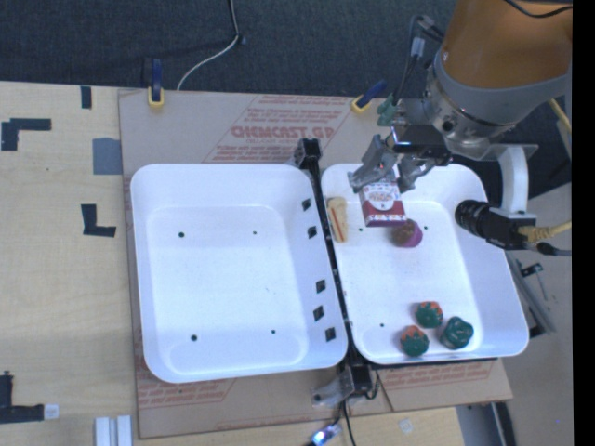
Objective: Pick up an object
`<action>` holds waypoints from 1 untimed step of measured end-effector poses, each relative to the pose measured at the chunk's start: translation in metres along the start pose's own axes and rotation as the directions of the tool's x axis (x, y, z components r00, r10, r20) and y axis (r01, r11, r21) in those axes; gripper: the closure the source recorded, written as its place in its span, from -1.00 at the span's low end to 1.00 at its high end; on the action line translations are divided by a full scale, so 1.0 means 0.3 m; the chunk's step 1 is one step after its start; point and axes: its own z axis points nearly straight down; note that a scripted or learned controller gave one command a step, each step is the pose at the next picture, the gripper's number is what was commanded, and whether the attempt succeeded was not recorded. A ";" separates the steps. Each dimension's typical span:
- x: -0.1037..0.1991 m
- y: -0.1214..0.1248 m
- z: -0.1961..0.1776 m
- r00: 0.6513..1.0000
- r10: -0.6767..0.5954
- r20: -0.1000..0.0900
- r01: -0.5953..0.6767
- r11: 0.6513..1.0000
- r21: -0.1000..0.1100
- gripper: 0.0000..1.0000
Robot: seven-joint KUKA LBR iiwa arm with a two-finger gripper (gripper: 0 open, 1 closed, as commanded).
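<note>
My gripper (385, 177) hangs over the back left part of the right bin (483, 277). It is shut on a small red and white packet (383, 204), whose top sits between the two fingers while the rest hangs below them. A purple ball (408, 235) lies just right of and below the packet. A tan stick-shaped piece (337, 219) lies along the right bin's left wall. Three small green and orange lumps (431, 328) cluster in the front right corner.
The left bin (223, 268) stands beside the right one, with a black clip-studded divider (321, 249) between them. A black cylinder on a bracket (488, 221) juts over the right bin's right rim. Cardboard lies under both bins.
</note>
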 end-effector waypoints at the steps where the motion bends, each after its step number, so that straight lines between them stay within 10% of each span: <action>1: -0.127 -0.022 0.157 1.000 0.004 0.002 -0.004 1.000 0.003 1.00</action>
